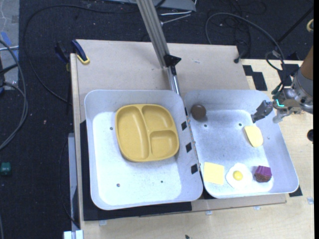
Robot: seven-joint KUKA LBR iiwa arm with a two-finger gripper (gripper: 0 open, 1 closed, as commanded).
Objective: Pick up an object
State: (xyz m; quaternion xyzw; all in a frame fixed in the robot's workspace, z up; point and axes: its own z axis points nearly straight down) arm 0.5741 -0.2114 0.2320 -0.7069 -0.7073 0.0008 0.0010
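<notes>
We note the arm point(308, 78) at the right edge: grey body, an orange-brown band above the wrist. Its end effector point(271, 111) shows dark fingers, a small teal-green light spot, and pale metallic housing with thin dark cables nearby.

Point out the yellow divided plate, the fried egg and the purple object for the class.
yellow divided plate point(135, 133): camera view, floor of its large left compartment.
fried egg point(238, 175): camera view, on the yolk.
purple object point(262, 173): camera view, its top middle.
</notes>
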